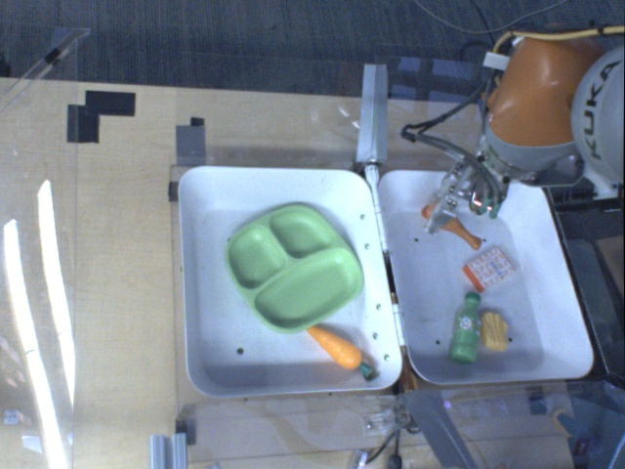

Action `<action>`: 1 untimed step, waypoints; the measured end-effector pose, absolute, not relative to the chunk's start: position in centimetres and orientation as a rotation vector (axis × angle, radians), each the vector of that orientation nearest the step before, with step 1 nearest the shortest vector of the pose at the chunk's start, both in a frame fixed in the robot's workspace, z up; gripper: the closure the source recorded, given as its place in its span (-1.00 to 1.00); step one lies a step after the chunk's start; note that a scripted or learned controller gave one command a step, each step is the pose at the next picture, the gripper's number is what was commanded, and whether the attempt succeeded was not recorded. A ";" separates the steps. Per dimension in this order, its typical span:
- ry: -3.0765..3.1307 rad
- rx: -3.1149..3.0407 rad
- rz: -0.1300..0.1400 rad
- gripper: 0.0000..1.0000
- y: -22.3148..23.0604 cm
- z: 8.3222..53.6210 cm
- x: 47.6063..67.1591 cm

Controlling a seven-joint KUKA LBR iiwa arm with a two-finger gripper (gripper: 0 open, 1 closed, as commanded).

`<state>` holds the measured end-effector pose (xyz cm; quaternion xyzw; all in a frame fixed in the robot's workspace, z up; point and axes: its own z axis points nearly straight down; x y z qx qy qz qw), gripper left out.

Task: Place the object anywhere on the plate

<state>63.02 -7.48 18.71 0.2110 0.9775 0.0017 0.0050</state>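
A green divided plate lies in the left bin. In the right bin my gripper hangs low near the far left corner, right over a small orange object. The object's ends stick out on both sides of the gripper and its middle is hidden. Whether the object is gripped cannot be told from this view.
An orange carrot with a green tip lies just in front of the plate in the left bin. The right bin also holds a small red and white packet, a green bottle and a yellow piece beside it. A metal divider separates the bins.
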 end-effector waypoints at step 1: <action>3.087 0.539 0.004 1.00 -0.3 18.6 62.1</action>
